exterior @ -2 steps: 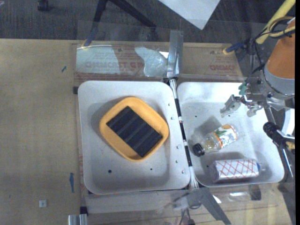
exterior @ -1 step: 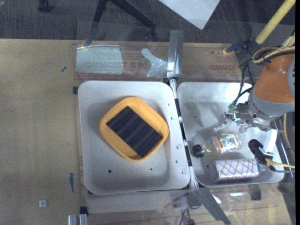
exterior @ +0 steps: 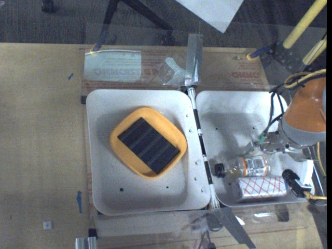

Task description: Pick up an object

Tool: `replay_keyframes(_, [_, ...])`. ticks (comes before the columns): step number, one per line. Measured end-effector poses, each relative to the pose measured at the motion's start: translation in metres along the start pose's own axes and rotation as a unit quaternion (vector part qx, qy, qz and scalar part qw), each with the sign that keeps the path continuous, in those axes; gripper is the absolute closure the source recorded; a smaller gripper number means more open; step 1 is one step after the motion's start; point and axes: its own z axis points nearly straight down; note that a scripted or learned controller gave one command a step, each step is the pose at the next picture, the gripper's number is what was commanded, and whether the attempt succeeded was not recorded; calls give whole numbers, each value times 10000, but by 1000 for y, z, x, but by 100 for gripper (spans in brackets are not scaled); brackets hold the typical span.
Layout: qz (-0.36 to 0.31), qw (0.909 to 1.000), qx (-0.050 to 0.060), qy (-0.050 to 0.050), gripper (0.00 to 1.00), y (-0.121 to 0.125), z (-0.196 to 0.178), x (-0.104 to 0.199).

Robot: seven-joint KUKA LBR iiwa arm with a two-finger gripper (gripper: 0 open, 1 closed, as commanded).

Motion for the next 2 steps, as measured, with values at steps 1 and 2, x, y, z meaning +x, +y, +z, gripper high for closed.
replay_keyframes(1, [12,10000,-25,-12,100,1,-11,-1])
replay_keyframes(2, [10,10000,-23,-12,0,1,-11,-1])
